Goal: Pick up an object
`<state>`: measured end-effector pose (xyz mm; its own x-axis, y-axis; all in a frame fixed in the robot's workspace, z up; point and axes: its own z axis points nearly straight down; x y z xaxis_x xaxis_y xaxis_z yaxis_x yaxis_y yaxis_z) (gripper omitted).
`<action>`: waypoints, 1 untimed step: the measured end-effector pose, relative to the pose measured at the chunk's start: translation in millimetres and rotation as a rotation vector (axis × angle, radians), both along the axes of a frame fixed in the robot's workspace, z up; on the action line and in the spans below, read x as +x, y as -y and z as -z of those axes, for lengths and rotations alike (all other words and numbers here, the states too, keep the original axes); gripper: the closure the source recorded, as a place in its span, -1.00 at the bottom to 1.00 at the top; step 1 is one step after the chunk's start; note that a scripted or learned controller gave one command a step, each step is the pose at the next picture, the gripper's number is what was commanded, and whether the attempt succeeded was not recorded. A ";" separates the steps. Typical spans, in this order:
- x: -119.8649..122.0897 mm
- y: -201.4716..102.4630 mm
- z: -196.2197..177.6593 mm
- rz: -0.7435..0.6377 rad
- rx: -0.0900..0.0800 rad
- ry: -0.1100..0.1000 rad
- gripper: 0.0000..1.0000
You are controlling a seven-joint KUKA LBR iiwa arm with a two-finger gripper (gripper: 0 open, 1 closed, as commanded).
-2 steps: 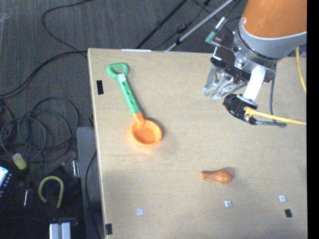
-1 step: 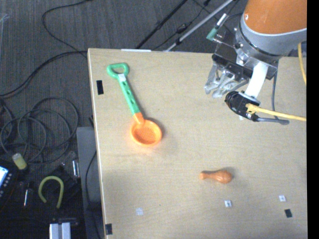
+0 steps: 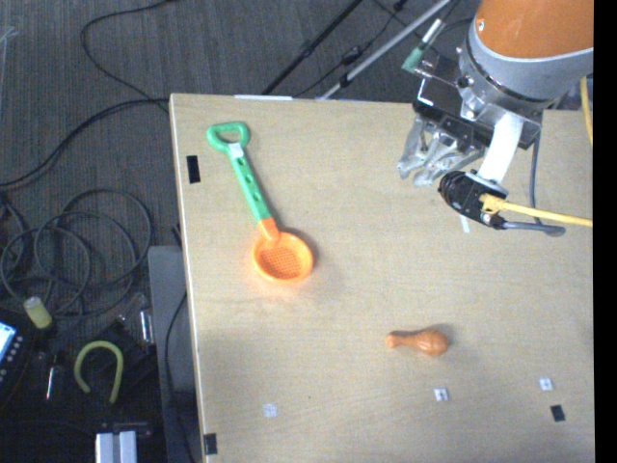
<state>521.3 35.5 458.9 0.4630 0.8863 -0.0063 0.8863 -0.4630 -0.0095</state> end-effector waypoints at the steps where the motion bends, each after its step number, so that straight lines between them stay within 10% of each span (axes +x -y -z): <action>1: 0.7 -0.3 -8.5 0.000 -0.001 -0.003 1.00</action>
